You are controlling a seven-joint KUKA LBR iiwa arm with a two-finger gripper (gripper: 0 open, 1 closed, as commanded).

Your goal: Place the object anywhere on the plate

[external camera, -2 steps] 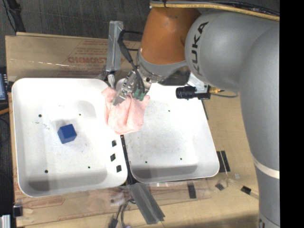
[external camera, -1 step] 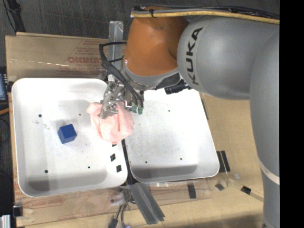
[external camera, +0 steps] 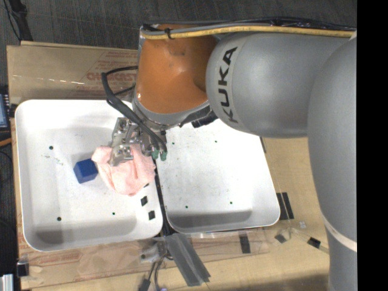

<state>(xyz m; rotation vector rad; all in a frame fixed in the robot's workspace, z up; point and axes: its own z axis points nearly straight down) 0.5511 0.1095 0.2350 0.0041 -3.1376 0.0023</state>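
A small blue cube (external camera: 85, 170) lies in the left white bin (external camera: 36, 162), left of a pale pink plate (external camera: 128, 173) that looks crumpled and soft. My gripper (external camera: 125, 148) hangs over the plate's upper edge, its metal fingers pointing down at the pink surface. The cube sits apart from the gripper, a short way to its lower left. The arm's orange band and grey body cover the top of the view and hide the bins' far edge.
The right white bin (external camera: 218, 180) lies beside the left one, with a dark divider between them. Black cables loop from the wrist over the left bin's upper right. Brown cardboard lies under both bins.
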